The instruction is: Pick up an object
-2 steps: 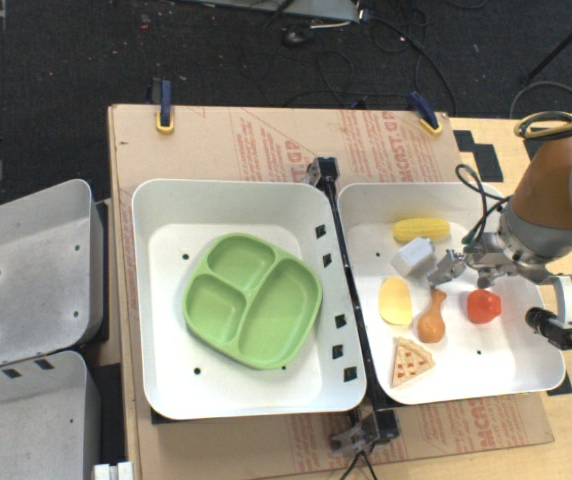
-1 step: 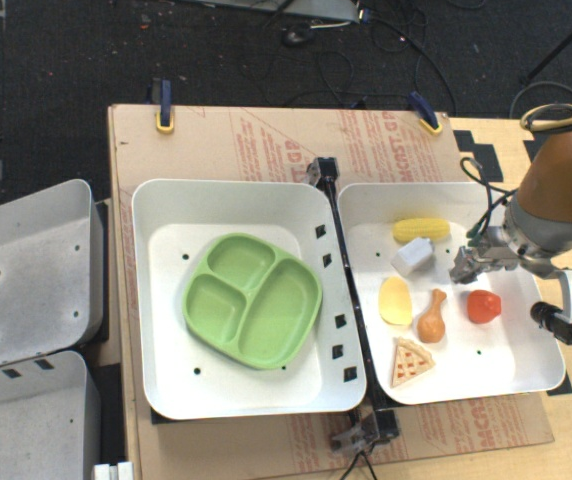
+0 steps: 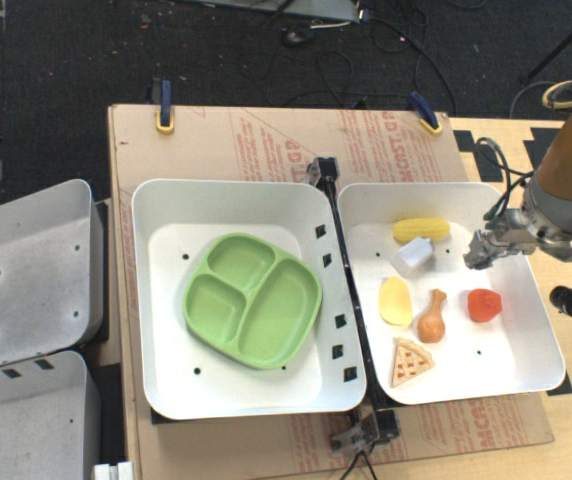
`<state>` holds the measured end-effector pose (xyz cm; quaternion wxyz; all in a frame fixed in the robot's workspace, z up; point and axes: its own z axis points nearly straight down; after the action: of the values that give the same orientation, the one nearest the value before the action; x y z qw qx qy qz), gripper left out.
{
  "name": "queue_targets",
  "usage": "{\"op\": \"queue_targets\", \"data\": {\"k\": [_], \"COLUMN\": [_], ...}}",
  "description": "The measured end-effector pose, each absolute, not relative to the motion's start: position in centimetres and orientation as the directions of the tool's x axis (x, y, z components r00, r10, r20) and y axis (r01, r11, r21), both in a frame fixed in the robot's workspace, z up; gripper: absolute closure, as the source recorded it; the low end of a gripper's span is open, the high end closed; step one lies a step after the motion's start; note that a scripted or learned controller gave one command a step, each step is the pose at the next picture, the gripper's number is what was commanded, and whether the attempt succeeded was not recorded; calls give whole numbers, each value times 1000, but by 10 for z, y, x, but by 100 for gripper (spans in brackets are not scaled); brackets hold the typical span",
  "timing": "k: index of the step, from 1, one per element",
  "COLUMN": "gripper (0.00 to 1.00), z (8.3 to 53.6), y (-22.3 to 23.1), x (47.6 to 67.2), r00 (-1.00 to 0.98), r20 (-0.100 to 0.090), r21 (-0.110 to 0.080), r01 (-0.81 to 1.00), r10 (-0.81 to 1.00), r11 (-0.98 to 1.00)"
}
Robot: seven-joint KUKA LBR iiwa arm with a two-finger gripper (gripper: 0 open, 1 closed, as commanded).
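We see the gripper [image 3: 478,251] hanging over the upper right part of the right bin [image 3: 538,368], reaching in from the right on the grey arm [image 3: 566,183] with its orange band. We cannot tell how the gripper is set; nothing shows in its grasp.

Just below the gripper lies the red tomato [image 3: 483,305], close but apart from it. To the gripper's left sits the small grey-white block [image 3: 414,257], and above that, up and left of the gripper, the yellow corn cob [image 3: 421,230]. Further down and left of the gripper we find the chicken drumstick [image 3: 432,315], the pale yellow piece [image 3: 395,301] beside it, and the pizza slice [image 3: 410,361] lowest of all. Well to the gripper's left, in the left bin [image 3: 156,218], rests the green divided plate [image 3: 253,299].
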<state>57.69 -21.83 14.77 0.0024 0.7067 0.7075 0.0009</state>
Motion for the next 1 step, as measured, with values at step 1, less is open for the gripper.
{"op": "queue_targets", "data": {"k": [1], "gripper": [100], "z": [193], "y": [-222], "x": [584], "r00": [-3], "r20": [-3], "r21": [6], "r01": [1000], "r10": [1000], "r11": [3]}}
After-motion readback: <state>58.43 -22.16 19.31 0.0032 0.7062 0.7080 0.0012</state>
